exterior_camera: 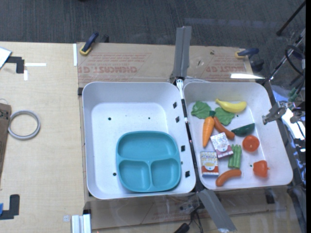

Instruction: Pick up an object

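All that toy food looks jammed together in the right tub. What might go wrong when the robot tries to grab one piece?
The carrot, small box and green beans lie touching, so fingers could catch two things or nudge neighbours aside. The tomato is round and may roll away. The sausage lies near the bin wall, leaving little room.

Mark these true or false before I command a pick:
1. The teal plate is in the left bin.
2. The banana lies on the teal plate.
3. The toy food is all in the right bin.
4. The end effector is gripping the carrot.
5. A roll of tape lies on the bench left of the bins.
1. True: the teal plate sits in the left bin.
2. False: the banana lies in the right bin, near its far wall.
3. True.
4. False: the carrot lies free; the end effector is at the right bin's right rim.
5. True: roll of tape.
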Controlling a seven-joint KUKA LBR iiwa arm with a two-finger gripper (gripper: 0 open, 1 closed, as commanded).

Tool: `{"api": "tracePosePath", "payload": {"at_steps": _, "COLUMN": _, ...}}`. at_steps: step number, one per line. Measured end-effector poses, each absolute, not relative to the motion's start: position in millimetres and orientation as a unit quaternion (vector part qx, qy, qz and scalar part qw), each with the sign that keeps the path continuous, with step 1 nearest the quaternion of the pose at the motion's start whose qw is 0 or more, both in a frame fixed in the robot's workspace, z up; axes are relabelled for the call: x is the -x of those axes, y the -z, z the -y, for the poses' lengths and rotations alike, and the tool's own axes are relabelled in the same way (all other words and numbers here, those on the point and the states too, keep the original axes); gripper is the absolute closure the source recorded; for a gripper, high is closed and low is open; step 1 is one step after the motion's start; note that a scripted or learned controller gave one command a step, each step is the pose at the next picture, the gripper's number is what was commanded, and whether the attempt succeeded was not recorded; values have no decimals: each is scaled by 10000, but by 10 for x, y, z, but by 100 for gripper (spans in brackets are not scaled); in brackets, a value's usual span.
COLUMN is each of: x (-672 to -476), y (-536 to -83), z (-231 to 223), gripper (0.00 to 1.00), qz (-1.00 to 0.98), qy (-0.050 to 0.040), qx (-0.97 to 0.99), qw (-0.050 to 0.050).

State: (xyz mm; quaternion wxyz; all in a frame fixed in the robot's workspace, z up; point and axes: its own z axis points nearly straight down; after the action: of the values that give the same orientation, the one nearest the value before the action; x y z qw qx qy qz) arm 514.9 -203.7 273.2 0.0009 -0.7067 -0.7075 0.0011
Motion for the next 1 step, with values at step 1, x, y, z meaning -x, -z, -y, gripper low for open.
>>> {"api": "tracePosePath", "payload": {"at_steps": 1, "x": -5157, "y": -2815, "z": 2038, "gripper": 100, "qz": 7083, "qy": -17, "qx": 7060, "qw": 9}}
